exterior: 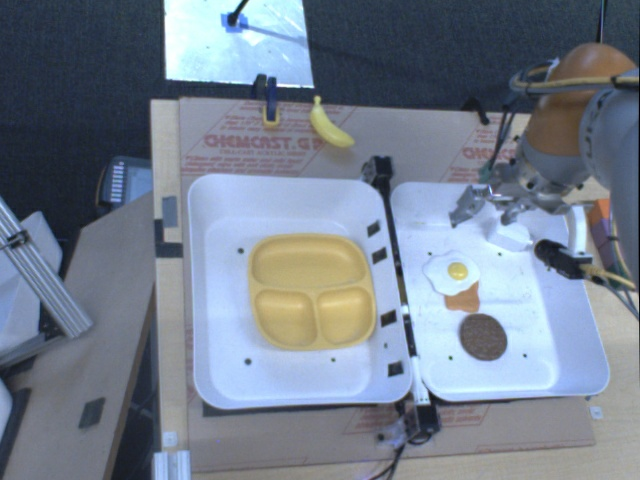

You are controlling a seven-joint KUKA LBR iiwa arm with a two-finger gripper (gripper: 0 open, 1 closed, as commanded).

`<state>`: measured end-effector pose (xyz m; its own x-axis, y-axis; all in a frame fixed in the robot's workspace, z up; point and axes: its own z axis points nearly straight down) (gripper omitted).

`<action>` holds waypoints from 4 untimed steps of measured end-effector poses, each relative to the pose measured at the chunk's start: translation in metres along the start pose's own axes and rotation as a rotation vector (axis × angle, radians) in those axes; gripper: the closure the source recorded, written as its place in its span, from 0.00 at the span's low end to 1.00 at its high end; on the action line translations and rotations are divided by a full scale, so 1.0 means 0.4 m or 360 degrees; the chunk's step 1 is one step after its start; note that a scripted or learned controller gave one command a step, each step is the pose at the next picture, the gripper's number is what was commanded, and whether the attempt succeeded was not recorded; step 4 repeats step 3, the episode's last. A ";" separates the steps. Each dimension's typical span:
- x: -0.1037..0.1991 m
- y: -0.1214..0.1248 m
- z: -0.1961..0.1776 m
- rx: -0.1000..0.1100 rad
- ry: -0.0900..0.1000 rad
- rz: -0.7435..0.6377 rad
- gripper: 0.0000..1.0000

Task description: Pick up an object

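In the right bin [575, 368] lie a toy fried egg [452, 272], an orange slice [463, 298] tucked just under it, and a round brown patty [484, 337] nearer the front. My gripper [492, 206] hangs over the bin's back part, up and to the right of the egg. Its fingers are spread open with nothing between them. It touches none of the food pieces.
The left bin [215, 268] holds a yellow divided plate [308, 290]. A toy banana [330, 126] lies on the cardboard behind the bins, near a yellow and black clamp [269, 101]. A black divider [392, 268] runs between the bins.
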<state>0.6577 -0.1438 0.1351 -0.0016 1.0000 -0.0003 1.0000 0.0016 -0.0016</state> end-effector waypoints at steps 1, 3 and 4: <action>0.004 0.006 0.090 -0.0012 0.0000 -0.0004 0.00; 0.020 0.026 -0.059 -0.0011 -0.0001 -0.0006 1.00; 0.020 0.026 -0.059 -0.0011 -0.0001 -0.0006 1.00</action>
